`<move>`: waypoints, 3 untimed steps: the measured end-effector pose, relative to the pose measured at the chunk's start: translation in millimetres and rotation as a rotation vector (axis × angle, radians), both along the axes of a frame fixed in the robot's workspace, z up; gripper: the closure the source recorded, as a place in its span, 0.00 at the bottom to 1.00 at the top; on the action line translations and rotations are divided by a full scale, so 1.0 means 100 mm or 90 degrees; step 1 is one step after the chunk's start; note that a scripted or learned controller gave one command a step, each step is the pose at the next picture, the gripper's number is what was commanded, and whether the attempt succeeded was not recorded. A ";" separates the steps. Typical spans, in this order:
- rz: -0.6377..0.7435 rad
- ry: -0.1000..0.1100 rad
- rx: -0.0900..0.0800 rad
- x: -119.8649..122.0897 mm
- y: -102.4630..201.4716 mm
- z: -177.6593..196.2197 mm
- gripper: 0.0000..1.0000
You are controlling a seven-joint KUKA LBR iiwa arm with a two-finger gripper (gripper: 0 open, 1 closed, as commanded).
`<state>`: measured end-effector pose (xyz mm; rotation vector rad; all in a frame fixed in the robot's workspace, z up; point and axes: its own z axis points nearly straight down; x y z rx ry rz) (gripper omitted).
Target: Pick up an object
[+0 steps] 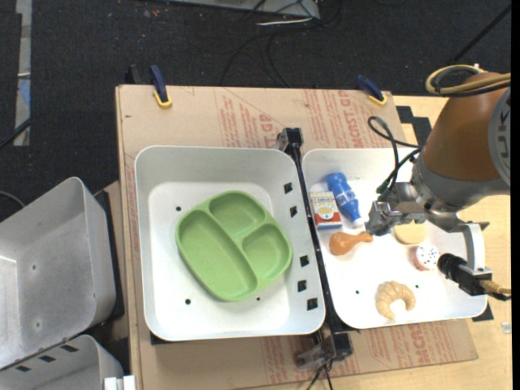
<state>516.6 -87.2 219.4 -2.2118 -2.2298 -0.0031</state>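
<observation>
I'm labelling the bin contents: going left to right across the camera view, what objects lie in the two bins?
Green divided plastic tray → small red-and-white carton → blue plastic bottle → orange toy drumstick → tan toy croissant → white dotted die.

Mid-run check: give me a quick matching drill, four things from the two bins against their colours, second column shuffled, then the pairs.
Things:
1. divided plate
2. bottle
3. croissant
4. drumstick

Colours:
A. blue
B. orange
C. green
D. pale tan

Pairs: 1-C, 2-A, 3-D, 4-B. The plate lies in the left bin; the other three lie in the right bin, where the gripper is.
</observation>
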 end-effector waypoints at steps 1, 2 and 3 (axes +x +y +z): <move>0.000 0.001 0.000 0.04 0.50 -0.05 1.00; 0.001 0.002 0.000 -0.08 1.08 -0.08 1.00; 0.001 0.000 0.000 -0.18 1.63 0.04 1.00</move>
